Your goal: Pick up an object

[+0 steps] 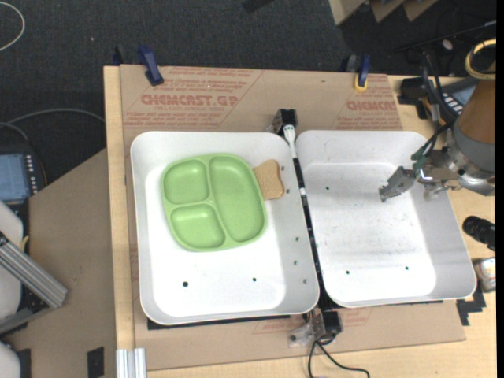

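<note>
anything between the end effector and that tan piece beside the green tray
Only the bins' adjoining rims. The end effector is over the right bin; the tan piece lies in the left bin, against the green divided tray.

A brown board [213,93] lies on dark carpet [157,14] — cables [47,120] trail at left.

You have one fixed camera, mounted above the bench [236,93] and looking down at a slant, so the far edge of the bench sits toward the top of your picture. It stands far enough back to take in the left bin [213,290] and the right bin [386,278] whole, with dark floor beyond the bench. The arm [476,132] comes in just right of the right bin.
</note>
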Tool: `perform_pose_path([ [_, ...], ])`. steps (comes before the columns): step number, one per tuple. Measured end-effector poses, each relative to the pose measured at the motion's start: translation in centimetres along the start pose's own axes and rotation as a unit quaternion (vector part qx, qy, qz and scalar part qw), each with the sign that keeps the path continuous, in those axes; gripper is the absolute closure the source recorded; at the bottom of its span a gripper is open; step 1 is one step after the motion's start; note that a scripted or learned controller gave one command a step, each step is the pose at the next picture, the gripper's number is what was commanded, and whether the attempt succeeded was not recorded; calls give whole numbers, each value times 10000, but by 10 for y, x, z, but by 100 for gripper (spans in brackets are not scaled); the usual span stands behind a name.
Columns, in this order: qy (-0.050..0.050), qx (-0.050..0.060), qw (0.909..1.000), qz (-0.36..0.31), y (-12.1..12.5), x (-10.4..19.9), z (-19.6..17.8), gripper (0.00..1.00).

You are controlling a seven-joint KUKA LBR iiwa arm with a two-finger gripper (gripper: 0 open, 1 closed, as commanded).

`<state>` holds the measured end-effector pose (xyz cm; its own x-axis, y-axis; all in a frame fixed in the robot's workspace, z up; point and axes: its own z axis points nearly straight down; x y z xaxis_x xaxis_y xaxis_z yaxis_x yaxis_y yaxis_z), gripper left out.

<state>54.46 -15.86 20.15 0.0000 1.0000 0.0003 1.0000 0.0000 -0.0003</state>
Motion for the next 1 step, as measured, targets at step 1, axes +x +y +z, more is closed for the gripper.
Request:
perform_pose_path([
  [1,-11,-92,10000,-34,-21,47,-164,0],
])
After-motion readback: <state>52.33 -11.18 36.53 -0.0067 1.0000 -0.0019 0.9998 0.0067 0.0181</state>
